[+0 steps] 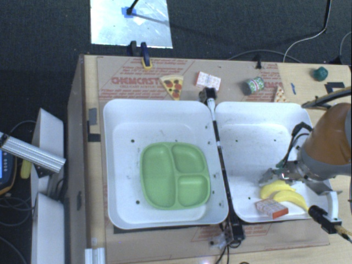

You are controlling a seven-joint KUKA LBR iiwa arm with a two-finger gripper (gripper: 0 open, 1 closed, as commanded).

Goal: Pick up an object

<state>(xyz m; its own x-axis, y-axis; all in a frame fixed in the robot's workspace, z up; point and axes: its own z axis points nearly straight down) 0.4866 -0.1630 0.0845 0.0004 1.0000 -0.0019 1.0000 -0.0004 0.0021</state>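
Note:
A yellow banana (283, 193) lies at the front of the right bin (247, 131), with a small orange and white box (271, 208) just in front of it. The gripper (274, 176) reaches in from the right under the arm's orange band (333, 133). It hangs low, right above the banana's left end, and touches or nearly touches it. Nothing can be seen lifted off the bin floor.
The left bin (124, 125) holds a green divided plate (176, 175). On the bench behind the bins lie a toy pizza slice (172, 85), a white card (208, 81), a small green can (254, 84) and a teal object (320, 73). Cables trail near the arm.

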